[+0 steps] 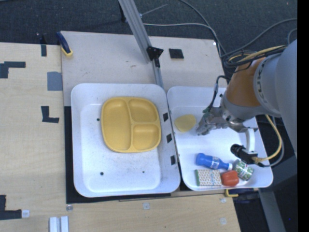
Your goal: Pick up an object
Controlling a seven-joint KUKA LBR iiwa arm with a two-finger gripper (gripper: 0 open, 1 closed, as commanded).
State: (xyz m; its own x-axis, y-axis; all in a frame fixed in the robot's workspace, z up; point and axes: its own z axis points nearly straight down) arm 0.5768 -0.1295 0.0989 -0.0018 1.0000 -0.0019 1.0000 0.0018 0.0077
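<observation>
1. The gripper hangs right of centre, over the right bin; whether its fingers are spread I cannot tell.
2. Just left of it lies a pale yellow disc, probably light and soft; take it across its edges.
3. The blue bottle, lower right, looks rigid but may roll.

The arm was a bulky grey cylinder with a broad orange band above the wrist, yellow and black cables trailing alongside, and a dark metal gripper.
</observation>
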